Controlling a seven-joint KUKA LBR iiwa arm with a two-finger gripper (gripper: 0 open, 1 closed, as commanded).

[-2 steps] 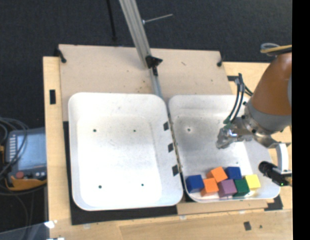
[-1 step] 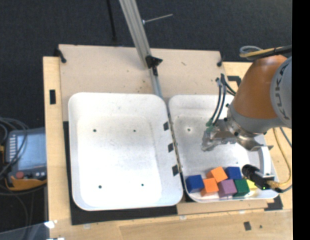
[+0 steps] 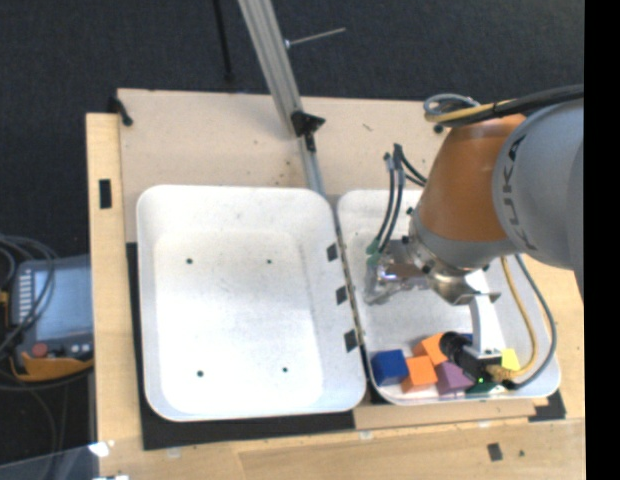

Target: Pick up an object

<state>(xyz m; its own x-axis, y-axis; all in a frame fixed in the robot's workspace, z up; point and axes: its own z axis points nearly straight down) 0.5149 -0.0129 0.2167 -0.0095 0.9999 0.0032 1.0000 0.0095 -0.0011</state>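
Objects [image 3: 430, 366] (small coloured blocks) are being kept heaped at the right bin's [image 3: 362, 218] near end, while the gripper [image 3: 388, 276] is being held above them; its opening cannot be told.

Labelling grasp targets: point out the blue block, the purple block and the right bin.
blue block [image 3: 389, 366], camera view, on its top face.
purple block [image 3: 451, 377], camera view, on its upper face.
right bin [image 3: 356, 208], camera view, on its bare far-left corner.
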